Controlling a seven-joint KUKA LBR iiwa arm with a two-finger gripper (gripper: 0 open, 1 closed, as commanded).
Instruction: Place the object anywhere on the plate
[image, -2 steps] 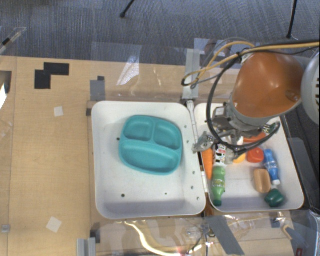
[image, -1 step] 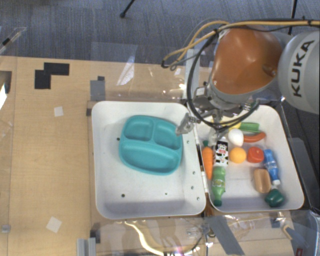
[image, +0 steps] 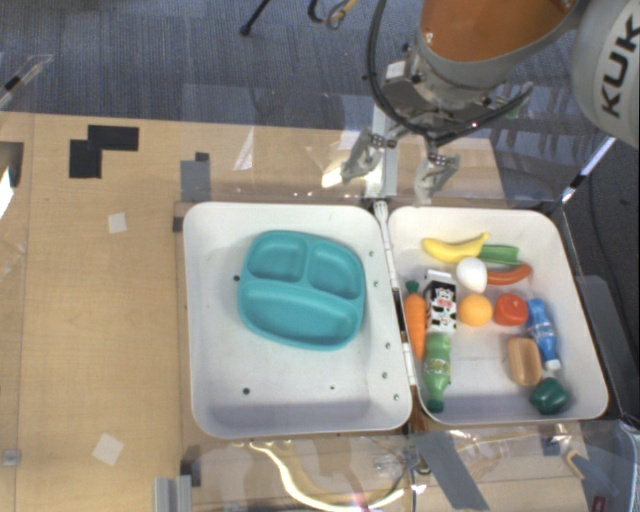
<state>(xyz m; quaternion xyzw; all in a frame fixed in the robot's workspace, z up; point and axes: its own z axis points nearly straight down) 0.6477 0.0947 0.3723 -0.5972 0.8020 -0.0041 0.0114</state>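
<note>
Plate (image: 300, 289), the teal divided one in the left bin (image: 205, 330), carries nothing yet, so the whole pick and placing is left, and which toy is the object is not plain. Gripper (image: 398, 168) hangs spread wide and bare above the far rims, up and right of the plate. Right of the plate the toys crowd the right bin (image: 575, 300); nearest, the carrot (image: 415, 318) lies lengthwise along the divider, leafy tip pointing away from the camera.

From my feed, the claw (image: 398, 172) hangs with its fingers spread above the far edge of the desk (image: 90, 300), just beyond where the two bins meet, holding nothing. The teal plate (image: 300, 288) lies in the left bin (image: 215, 400). In the right bin (image: 575, 330) I see a banana (image: 452, 247), an orange (image: 475, 311), a carrot (image: 414, 318) and other toy food.
</note>
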